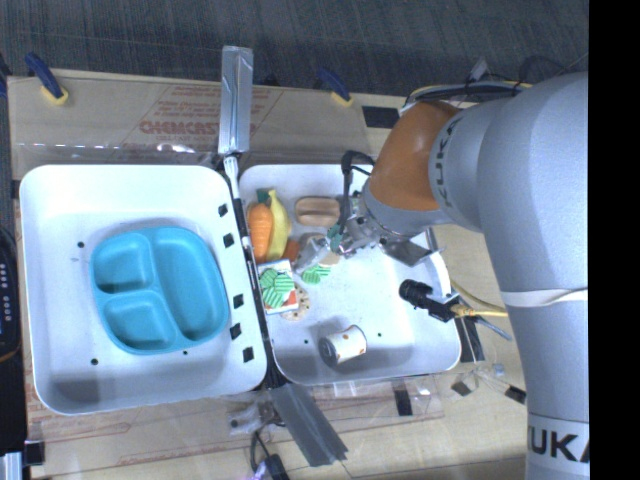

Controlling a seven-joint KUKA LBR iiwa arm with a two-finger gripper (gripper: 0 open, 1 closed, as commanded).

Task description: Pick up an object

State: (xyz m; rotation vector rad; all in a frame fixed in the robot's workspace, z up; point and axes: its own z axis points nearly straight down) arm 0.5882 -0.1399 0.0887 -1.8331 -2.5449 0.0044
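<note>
My gripper (333, 245) is low over the middle of the right bin (400, 353), reaching in from the right. Just left of it lie a small green and white object (315, 273) and a reddish piece (292, 249). An orange carrot (260, 228) and a yellow banana (279, 223) rest against the bin's left wall. A tan bun (317, 209) sits behind the gripper. A small box printed red and green (280, 290) lies nearer the front, and a short white can (344, 344) lies on its side by the front wall. I see nothing held.
The left bin (50, 368) holds a blue divided tray (158, 288). A divider with black clips (238, 268) separates the two bins. The arm's grey body and orange band (410, 163) overhang the right bin's back right side.
</note>
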